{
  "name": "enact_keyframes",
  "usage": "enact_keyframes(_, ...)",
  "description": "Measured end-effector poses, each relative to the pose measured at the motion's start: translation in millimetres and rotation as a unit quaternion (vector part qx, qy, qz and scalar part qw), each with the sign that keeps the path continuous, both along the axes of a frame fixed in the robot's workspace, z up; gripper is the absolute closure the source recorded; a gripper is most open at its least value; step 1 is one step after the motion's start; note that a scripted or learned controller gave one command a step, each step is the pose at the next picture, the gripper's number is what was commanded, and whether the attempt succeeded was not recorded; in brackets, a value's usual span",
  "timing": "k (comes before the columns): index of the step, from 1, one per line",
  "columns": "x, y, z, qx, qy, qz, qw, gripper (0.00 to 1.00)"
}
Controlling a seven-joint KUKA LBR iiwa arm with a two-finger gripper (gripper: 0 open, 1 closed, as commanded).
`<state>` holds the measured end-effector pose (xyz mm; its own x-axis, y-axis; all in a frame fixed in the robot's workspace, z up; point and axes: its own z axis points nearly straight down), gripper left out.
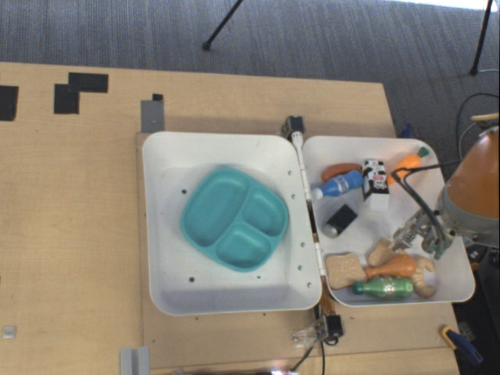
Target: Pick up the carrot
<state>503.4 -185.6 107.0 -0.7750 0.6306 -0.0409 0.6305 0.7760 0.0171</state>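
green bottle (pixel 383 289) lies below the gripper (pixel 419 237), released, carrot (pixel 408 162) well apart.

Arm (pixel 473 201) seen as grey housing with rounded orange band above the wrist. Gripper (pixel 422 237) built of bare metal linkages. Black cable (pixel 414 194) routed along wrist.

Carrot (pixel 408 162) at far corner; white box (pixel 376 180) beside; above clear.
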Motion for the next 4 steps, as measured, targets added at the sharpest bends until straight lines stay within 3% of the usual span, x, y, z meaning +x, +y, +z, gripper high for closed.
enact_keyframes(1,0,0,0,0.0004,0.001,0.000,1.0000,0.00)
enact_keyframes(2,3,-17,-13,0.0113,0.014,-0.107,0.9941,0.00)
enact_keyframes(3,-5,-2,-12,-0.0001,0.004,0.044,0.9990,0.00)
enact_keyframes(4,-2,-1,0,0.0012,0.003,0.045,0.9990,1.00)
